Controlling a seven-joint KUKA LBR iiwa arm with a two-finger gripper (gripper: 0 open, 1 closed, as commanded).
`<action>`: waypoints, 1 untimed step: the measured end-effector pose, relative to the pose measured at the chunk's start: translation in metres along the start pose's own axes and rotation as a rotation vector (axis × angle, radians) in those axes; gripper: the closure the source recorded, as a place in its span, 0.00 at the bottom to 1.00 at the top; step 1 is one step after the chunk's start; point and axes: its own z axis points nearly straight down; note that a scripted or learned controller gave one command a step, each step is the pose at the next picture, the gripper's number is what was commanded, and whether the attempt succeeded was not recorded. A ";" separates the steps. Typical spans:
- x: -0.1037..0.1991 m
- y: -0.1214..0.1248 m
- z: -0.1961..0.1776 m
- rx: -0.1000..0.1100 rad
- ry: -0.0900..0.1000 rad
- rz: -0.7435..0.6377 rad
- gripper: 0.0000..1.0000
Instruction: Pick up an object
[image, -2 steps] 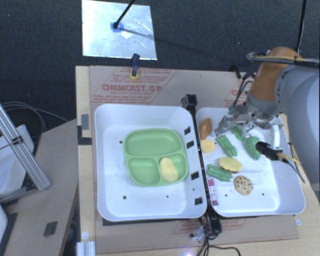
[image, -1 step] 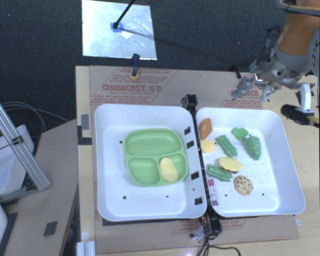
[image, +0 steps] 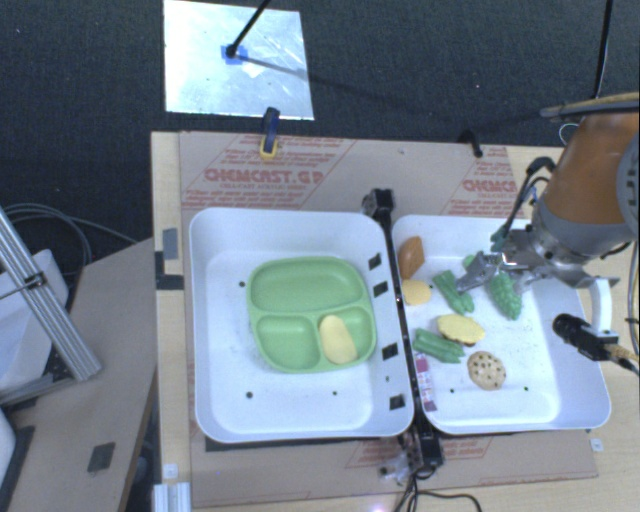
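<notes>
The right bin (image: 530, 400) holds several toy foods. A brown bread-like piece (image: 411, 256) lies at its far left, with a small yellow piece (image: 416, 292) below it. Beside them are a green vegetable (image: 452, 292), a yellow taco-like piece (image: 460, 328), a green pod (image: 438, 346) and a chocolate-chip cookie (image: 487, 370). My gripper (image: 488, 268) hangs low over the bin's upper middle. It sits between the green vegetable and another green piece (image: 505, 296), which lies just under the wrist. Nothing shows as lifted.
The left bin (image: 230, 400) holds a green divided plate (image: 290, 285) with a yellow oval piece (image: 339, 338) in its lower right compartment. A black divider (image: 393, 300) runs between the bins. A black fitting (image: 585, 338) on the arm overhangs the right bin's right side.
</notes>
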 end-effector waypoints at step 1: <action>0.006 0.052 0.117 -0.012 -0.003 -0.007 0.00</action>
